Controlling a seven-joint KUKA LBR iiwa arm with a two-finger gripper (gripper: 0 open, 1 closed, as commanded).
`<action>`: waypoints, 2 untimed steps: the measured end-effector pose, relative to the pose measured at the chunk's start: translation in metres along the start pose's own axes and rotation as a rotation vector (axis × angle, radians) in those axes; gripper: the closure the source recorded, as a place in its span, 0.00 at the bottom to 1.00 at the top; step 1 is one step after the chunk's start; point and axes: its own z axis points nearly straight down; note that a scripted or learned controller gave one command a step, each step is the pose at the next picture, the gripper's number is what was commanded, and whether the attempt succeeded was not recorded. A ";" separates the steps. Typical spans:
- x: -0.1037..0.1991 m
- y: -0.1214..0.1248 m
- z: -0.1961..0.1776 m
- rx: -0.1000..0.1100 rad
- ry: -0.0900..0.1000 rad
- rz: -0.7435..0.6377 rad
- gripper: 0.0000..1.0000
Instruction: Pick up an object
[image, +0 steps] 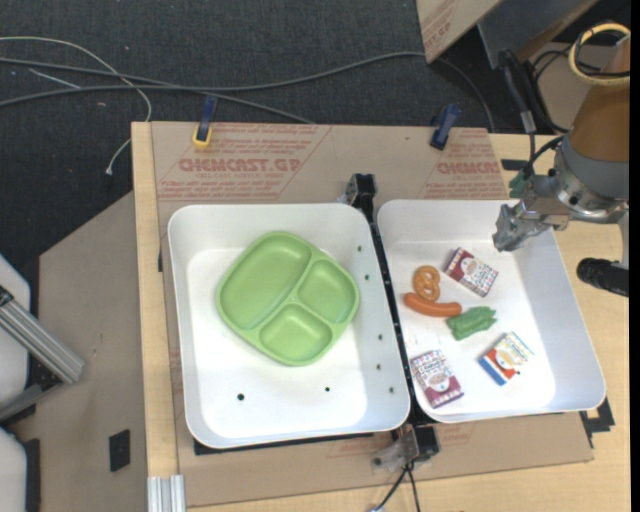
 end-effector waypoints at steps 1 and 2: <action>0.057 0.008 -0.008 -0.003 -0.001 -0.001 1.00; 0.114 0.010 -0.009 -0.001 0.000 -0.001 1.00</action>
